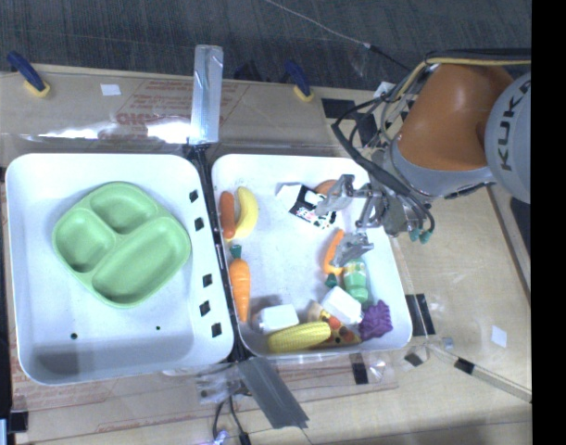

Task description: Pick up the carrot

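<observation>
One carrot (pixel 239 288) lies by the bin's left wall — well left of the gripper (pixel 355 246), whose grip I cannot tell.

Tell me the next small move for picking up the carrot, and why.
Probably shift the hand toward the bin's left wall and line it up over the carrot. The carrot lies along that wall, below the banana, while the hand sits over a small orange piece on the right bin's far side, well apart from the carrot.

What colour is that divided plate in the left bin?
Light green; the divided plate shows plainly in the camera view.
</observation>
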{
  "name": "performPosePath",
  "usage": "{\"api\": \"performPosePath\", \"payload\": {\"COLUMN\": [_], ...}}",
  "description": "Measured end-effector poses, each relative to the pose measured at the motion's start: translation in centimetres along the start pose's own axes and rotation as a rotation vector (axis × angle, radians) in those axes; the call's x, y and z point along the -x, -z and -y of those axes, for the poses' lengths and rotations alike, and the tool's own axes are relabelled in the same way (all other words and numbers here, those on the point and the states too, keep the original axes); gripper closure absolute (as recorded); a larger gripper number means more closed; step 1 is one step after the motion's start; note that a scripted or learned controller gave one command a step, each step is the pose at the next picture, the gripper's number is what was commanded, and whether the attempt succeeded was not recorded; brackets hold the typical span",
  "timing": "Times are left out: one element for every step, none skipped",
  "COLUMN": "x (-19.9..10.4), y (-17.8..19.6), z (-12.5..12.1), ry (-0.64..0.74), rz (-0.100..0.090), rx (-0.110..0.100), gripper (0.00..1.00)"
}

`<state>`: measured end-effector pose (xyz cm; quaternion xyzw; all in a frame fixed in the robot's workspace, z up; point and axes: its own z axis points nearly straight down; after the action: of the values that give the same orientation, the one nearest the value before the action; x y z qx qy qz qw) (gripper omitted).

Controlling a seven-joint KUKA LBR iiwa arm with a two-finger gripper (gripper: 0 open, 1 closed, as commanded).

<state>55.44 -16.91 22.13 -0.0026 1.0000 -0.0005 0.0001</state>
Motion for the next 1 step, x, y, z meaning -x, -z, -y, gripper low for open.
{"api": "performPosePath", "payload": {"x": [-0.97], "y": [-11.23], "z": [3.68], "ry": [0.196], "rz": [0.013], "rx": [-0.003], "gripper": [0.00]}}
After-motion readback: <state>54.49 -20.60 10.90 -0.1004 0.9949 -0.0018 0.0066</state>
